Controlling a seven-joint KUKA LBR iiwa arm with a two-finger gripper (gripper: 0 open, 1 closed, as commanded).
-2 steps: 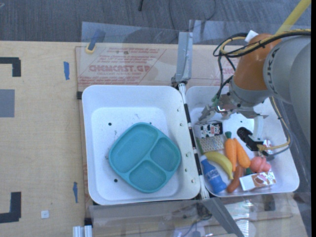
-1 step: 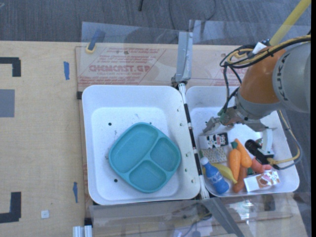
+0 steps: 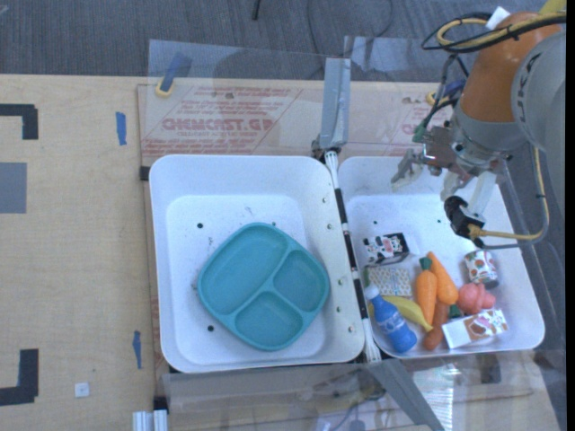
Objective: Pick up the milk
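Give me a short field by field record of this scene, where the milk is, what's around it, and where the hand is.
milk: small cow-patterned carton, lying in the right bin, near its left wall
neighbours: blue bottle, banana, carrots, red-and-white box, small can
left bin: holds a teal divided plate
hand: over the far end of the right bin, apart from the milk
milk status: not yet picked up

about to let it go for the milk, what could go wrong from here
1. The milk carton lies flat, right beside the speckled packet, so a descent slightly off might clip the packet instead.
2. The gripper hangs near the right bin's far rim, well away from the milk; it has to travel toward the crowded toys, and the carrots sit close by.
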